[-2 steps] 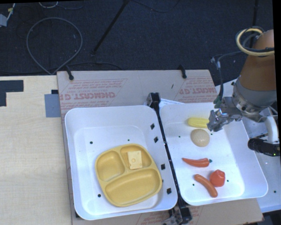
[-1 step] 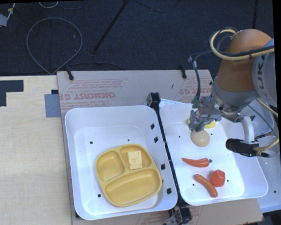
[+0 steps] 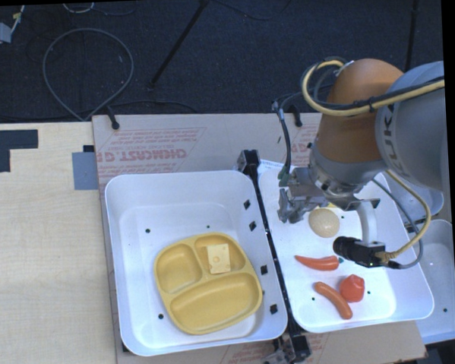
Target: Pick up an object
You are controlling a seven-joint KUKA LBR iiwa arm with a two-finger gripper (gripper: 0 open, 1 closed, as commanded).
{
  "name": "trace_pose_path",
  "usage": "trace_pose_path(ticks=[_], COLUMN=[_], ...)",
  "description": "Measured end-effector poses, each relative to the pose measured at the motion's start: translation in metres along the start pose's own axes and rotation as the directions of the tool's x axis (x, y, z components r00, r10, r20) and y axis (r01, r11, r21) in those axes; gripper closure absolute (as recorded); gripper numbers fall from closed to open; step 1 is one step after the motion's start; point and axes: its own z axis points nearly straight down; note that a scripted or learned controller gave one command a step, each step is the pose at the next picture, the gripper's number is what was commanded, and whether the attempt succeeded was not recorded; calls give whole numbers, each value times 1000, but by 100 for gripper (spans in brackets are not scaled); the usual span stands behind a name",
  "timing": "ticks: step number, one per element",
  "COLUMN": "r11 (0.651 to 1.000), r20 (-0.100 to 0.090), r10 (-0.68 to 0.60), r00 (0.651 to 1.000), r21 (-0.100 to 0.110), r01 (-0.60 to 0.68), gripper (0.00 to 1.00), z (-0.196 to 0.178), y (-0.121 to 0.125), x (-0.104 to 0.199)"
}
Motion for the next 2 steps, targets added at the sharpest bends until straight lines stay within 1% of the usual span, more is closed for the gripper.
trace_pose_path(ticks=[1,2], r11=[1000,1000], r20=[1,1], r10=[1,-1], r00=[1000,1000], r21=[1,-1], r01=[-1,1], gripper=[100,100], z=[10,6], y=[1,-9], x=[44,98])
